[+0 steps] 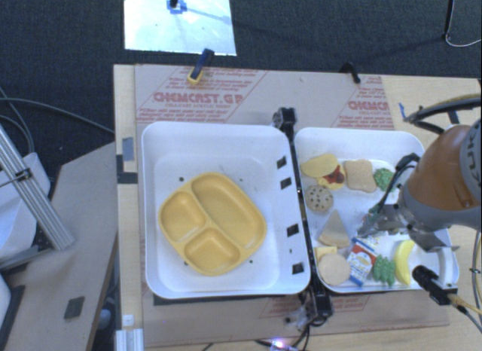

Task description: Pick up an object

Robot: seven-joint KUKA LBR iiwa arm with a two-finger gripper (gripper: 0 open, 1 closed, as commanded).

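The toy food sits crowded in the right bin (354,137): a wedge (334,230), a cookie (319,199), a small carton (361,259) and a banana (404,260), nearly touching. My gripper (374,224) hangs just beside the wedge; I cannot tell its opening. The yellow tray (212,223) lies in the left bin (218,140). I worry a descent here clips neighbours and nudges the pile instead of seizing one piece.

The two bins (226,137) looked like smooth white plastic, the divided yellow tray (213,224) a matt plastic, the surface (316,97) brown printed cardboard, and the arm's (450,172) orange band faintly glossy.
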